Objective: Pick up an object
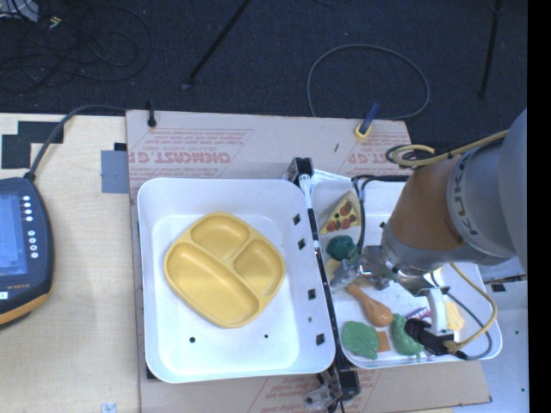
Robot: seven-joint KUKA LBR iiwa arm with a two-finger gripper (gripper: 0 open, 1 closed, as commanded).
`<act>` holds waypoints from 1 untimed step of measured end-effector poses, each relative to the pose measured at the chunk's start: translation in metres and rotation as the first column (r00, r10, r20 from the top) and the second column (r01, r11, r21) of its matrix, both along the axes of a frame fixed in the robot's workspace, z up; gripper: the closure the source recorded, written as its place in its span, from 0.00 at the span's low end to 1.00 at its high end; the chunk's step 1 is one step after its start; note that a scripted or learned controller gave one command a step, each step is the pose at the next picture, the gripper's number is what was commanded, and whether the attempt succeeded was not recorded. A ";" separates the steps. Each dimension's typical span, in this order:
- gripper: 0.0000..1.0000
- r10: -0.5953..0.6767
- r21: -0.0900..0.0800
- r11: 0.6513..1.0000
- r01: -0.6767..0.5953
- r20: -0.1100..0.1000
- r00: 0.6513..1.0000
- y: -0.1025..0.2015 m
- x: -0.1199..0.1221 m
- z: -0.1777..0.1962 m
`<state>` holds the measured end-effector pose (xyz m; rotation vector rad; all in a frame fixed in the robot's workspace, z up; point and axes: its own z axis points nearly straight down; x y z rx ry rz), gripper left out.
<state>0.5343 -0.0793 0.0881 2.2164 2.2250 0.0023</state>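
The right bin (487, 348) holds several toy foods. A pizza slice (343, 216) lies at its far left corner, with a dark green piece (342, 247) just in front of it. Nearer the front are a tan drumstick (372, 304), a green leafy piece (362, 339), a green and orange piece (405, 337) and a yellow piece (453, 317). My gripper (349, 272) hangs low over the bin's left side, between the dark green piece and the drumstick. The grey arm with its orange band (426, 213) hides the middle of the bin.
In the left bin (172, 355) lies a yellow divided plate (224, 268). Both bins rest on cardboard (215, 149). A control pendant (17, 248) sits at the far left of the bench. Cables run beside the right bin's far edge (405, 155).
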 end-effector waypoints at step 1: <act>0.00 -0.002 -0.001 1.000 0.002 0.002 1.000 -0.008 0.095 0.000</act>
